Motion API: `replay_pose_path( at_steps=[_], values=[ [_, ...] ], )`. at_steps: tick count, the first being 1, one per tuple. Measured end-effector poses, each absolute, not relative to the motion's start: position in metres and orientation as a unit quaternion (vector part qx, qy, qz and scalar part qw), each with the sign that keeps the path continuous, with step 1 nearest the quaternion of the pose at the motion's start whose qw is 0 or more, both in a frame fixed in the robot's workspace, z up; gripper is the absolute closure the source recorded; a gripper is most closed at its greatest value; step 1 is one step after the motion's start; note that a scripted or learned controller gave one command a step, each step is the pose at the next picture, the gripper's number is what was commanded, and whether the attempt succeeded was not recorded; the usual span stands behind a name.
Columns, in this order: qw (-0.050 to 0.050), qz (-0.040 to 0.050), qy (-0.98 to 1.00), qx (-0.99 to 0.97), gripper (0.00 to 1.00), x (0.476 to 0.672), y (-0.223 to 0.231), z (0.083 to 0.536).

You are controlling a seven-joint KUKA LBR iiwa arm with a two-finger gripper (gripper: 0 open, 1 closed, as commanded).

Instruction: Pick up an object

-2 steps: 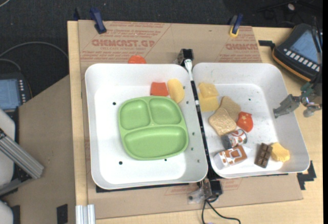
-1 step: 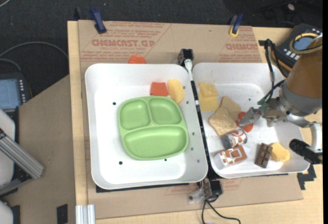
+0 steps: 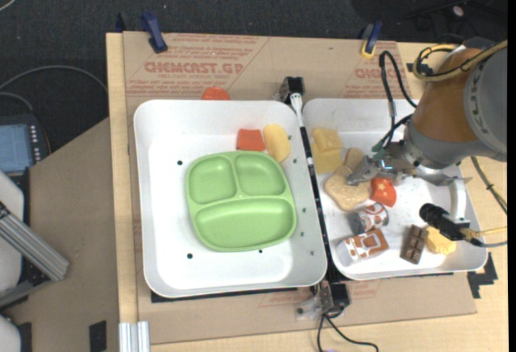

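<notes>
My gripper (image 3: 372, 171) hangs low over the middle of the right bin (image 3: 399, 110). It is right above a tan heart-shaped piece (image 3: 347, 192), with a red tomato-like object (image 3: 384, 192) just to its right. A pale yellow block (image 3: 326, 149) lies to the gripper's upper left, near the wall between the bins. At the bin's front lie a small red-and-white can (image 3: 369, 219), a red-and-white carton (image 3: 364, 246), a brown chocolate bar (image 3: 414, 243) and a small yellow piece (image 3: 440, 242). Nothing shows as held.
The left bin (image 3: 157, 205) holds a green divided plate (image 3: 240, 200), with an orange block (image 3: 251, 139) and a yellow oval object (image 3: 277, 142) behind it. The grey and orange arm (image 3: 459, 109) covers the right bin's far right part.
</notes>
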State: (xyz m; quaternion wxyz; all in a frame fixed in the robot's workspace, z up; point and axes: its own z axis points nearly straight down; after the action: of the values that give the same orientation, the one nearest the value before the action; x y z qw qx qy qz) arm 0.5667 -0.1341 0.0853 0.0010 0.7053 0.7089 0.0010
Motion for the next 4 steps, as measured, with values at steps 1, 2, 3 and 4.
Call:
replay_pose_path(
  at_steps=[1, 2, 3, 4],
  values=[
    [0.004, 0.0035, 0.707, 0.707, 1.0, 0.568, -0.136, 0.1],
    [0.004, 0.0031, 0.707, 0.707, 0.0, 0.567, -0.136, 0.099],
    [-0.002, -0.0011, 0.707, 0.708, 0.0, 0.518, -0.12, 0.084],
    [0.003, 0.0004, 0.706, 0.708, 1.0, 0.521, -0.122, 0.096]
  ],
)
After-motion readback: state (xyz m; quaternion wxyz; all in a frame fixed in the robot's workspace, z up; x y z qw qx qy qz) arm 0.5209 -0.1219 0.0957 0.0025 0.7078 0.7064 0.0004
